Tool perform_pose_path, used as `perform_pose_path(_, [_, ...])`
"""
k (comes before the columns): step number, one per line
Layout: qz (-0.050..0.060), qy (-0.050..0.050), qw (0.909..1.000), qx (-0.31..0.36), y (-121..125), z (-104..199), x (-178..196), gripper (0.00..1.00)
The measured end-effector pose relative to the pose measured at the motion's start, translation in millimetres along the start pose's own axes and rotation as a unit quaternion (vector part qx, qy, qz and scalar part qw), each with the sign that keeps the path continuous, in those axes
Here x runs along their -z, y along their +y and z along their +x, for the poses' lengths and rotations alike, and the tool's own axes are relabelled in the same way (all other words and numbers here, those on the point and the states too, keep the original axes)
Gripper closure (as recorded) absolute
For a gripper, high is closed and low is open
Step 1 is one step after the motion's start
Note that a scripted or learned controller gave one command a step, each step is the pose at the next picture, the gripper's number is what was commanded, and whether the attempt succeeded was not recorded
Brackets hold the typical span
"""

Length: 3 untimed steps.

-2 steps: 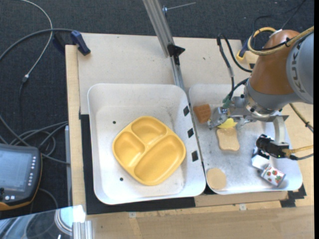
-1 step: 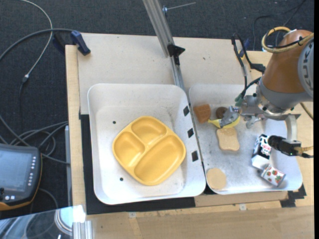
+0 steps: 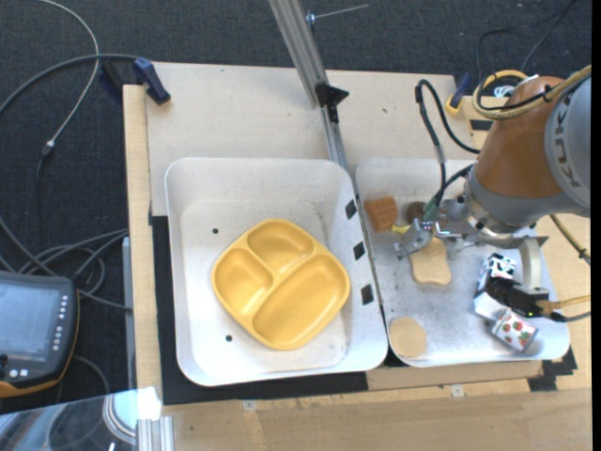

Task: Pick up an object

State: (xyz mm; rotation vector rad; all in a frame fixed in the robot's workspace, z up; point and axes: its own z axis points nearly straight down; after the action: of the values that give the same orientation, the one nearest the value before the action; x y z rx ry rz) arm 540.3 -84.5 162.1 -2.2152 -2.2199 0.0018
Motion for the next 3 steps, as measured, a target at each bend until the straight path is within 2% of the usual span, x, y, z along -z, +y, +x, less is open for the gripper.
perform_pose_path(2, [-0.002,-0.001,1.0000,-0.002,1,-2,0,0.00])
perform_pose_path(3, [0.002,0.000,1.0000,-0.001,8,5,-62,0.00])
